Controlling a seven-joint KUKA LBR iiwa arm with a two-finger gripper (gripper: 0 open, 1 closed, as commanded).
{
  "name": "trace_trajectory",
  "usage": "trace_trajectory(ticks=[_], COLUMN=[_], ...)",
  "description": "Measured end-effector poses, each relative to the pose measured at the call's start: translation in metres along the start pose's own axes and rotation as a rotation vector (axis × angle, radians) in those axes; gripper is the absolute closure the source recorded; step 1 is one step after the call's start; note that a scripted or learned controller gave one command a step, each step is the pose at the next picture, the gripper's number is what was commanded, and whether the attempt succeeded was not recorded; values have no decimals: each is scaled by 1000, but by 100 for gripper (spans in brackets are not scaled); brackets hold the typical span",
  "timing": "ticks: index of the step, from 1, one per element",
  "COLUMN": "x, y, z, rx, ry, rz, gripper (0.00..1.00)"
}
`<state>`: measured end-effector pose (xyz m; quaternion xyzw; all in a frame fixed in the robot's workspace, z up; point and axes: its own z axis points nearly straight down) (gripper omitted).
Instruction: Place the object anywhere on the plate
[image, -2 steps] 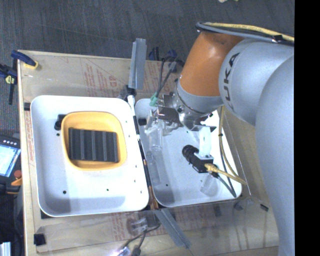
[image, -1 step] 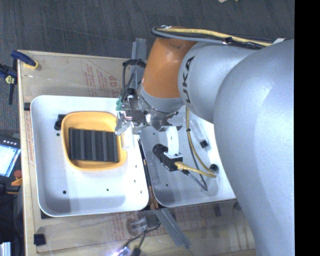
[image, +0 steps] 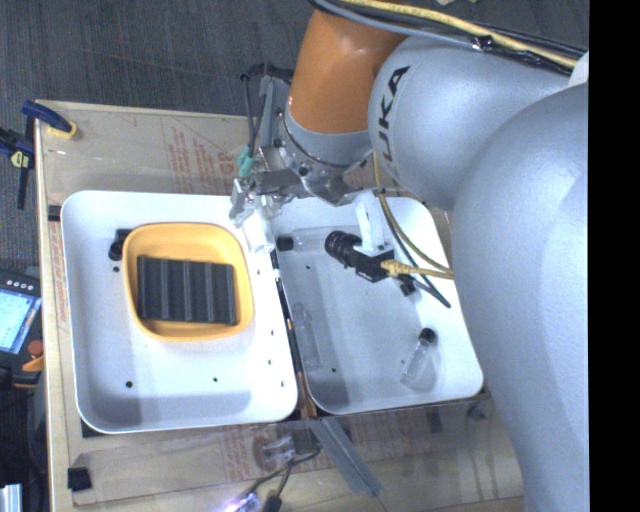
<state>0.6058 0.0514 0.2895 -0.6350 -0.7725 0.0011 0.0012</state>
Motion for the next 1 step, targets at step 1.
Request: trace_trajectory(ticks=[1], x=[0], y=[0], z=[0], rx=[0], ry=[1], rz=[0], gripper=[0])
